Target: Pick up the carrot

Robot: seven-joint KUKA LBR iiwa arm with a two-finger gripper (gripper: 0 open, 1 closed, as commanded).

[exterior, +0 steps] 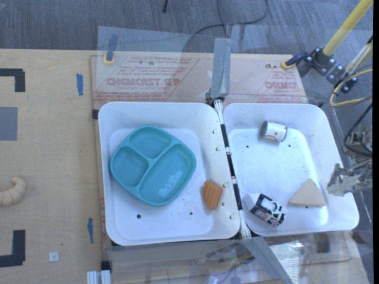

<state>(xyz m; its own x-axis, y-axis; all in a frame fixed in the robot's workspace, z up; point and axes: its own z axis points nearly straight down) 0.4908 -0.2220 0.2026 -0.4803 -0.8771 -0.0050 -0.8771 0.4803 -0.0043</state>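
Observation:
The carrot (pixel 212 194) is a short orange piece lying on the floor of the left bin (pixel 160 232), close to its right wall and just right of the teal plate. A grey metal shape that looks like my gripper (pixel 345 180) sits at the right rim of the right bin (pixel 296 229), beside the tan wedge. It is far to the right of the carrot, with the bin divider between them. Nothing is visibly held by it.
A teal divided plate (pixel 153 165) fills the middle of the left bin. The right bin holds a small white can (pixel 273 131), a tan wedge (pixel 307 195) and a black-and-white object (pixel 267 210). A pale croissant-like item (pixel 12 191) lies on the wooden bench at far left.

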